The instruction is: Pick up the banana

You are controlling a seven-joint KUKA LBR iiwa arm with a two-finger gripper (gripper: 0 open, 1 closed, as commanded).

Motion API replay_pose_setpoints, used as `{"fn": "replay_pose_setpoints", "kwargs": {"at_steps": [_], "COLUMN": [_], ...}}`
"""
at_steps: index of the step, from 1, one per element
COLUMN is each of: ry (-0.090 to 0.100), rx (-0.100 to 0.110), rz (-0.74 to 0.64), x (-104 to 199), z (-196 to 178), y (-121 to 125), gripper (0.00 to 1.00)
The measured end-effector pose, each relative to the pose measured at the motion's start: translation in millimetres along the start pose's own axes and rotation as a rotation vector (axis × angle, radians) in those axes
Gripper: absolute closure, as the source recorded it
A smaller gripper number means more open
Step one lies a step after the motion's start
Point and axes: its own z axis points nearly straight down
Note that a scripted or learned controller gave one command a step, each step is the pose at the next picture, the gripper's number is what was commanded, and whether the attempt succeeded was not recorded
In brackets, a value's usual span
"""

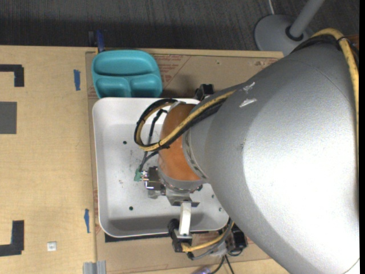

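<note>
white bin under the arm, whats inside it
The left part of the white bin shows bare floor with a few dark specks. The arm and its orange band cover the rest, so whatever lies there, the banana included, is hidden.

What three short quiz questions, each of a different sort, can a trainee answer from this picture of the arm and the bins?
1. True or false: the teal tray lies inside the white bin.
2. Which colour is the band above the arm's wrist? A) blue B) orange C) green
3. Fill in: the grey arm reaches in from the view's ____ side.

Key
1. False. The teal tray lies on the brown bench, beyond the bin's far rim.
2. B, orange.
3. Right.
</note>
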Motion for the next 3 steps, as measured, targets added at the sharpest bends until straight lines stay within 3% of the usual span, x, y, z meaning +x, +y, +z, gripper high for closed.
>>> {"fn": "replay_pose_setpoints", "kwargs": {"at_steps": [1, 2, 3], "ry": [-0.004, -0.004, 0.003], "rx": [-0.005, -0.005, -0.011], "rz": [0.112, 0.111, 0.369], "x": [31.9, 32.2, 34.5], "z": [0.4, -9.3, -2.3], "y": [-2.5, -2.5, -0.7], "gripper": [1.0, 1.0, 1.0]}}
